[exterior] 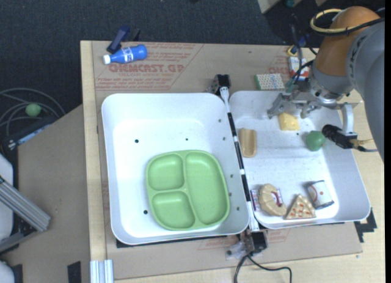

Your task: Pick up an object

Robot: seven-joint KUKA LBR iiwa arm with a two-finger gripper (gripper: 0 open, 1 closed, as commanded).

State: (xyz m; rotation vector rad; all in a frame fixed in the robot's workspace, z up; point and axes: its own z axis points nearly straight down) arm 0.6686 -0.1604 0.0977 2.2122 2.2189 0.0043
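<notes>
Gripper (292,109) over the right bin (342,178), we cannot tell its opening, yellow block (289,122) just beneath, green ball (314,140) nearby

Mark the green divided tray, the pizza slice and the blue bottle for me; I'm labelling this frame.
green divided tray (186,189), camera view, centre where the dividers meet
pizza slice (299,208), camera view, middle of the wedge
blue bottle (130,54), camera view, blue body

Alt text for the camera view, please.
The gripper hangs over a yellow block at the back of the right bin, which also holds a green ball and toy foods. A green divided plate lies in the left bin.
</notes>
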